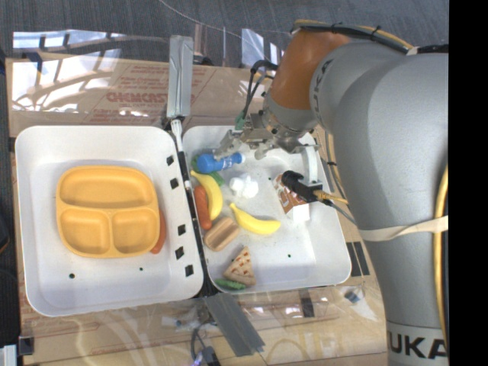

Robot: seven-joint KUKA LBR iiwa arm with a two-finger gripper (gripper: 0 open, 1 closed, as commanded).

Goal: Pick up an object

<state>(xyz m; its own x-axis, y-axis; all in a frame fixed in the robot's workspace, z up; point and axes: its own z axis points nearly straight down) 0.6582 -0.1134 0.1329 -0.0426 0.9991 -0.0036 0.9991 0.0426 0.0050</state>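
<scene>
The arm, marked "UKA" at its base, holds its gripper over the right bin, beside a blue bottle; jaw state cannot be told.

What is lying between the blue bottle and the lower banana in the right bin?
In the camera view, a small white object lies between the blue bottle and the lower banana, on the right bin's floor.
</scene>
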